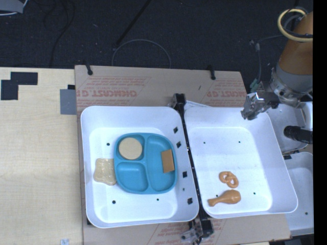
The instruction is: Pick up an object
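Observation:
In the right bin (240, 137) a brown pretzel (229, 178) lies near the front, with a tan drumstick (226, 198) just in front of it. The left bin (102, 121) holds a blue divided plate (144, 163) carrying a round tan cracker (130, 148) and a brown rectangular piece (167, 161). A pale bread piece (104, 171) lies against the plate's left side. My gripper (252, 107) hovers over the far right corner of the right bin, well away from the pretzel and drumstick.
The grey arm with its orange band (296, 55) stands at the upper right. A black divider (185, 157) runs between the bins. Cardboard (153, 88) lies under both bins, and cables (133, 24) trail over the dark floor behind.

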`<state>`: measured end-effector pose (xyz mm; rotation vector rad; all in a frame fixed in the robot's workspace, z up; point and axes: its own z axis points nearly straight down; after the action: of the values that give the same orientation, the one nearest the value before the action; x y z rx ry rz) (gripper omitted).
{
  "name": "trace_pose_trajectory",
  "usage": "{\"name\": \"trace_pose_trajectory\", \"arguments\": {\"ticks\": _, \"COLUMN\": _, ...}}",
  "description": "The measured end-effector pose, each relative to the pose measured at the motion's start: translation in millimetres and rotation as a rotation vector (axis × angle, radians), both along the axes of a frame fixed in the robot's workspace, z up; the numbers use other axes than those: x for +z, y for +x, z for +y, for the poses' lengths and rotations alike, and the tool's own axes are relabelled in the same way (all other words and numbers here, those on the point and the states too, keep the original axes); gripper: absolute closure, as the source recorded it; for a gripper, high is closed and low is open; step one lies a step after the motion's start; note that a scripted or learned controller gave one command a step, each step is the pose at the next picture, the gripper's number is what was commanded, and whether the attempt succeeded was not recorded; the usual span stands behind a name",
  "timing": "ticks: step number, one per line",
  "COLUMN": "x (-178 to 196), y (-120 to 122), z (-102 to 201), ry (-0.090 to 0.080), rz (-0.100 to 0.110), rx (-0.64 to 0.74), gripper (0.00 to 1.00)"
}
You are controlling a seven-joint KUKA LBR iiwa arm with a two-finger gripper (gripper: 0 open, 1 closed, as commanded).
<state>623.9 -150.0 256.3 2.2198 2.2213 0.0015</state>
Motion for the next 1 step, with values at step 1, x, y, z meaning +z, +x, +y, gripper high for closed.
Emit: {"name": "trace_pose_trajectory", "arguments": {"ticks": 1, "x": -13.9, "y": -15.6, "z": 54.1, "ry": 0.003, "rz": 0.007, "rx": 0.003, "gripper": 1.0}}
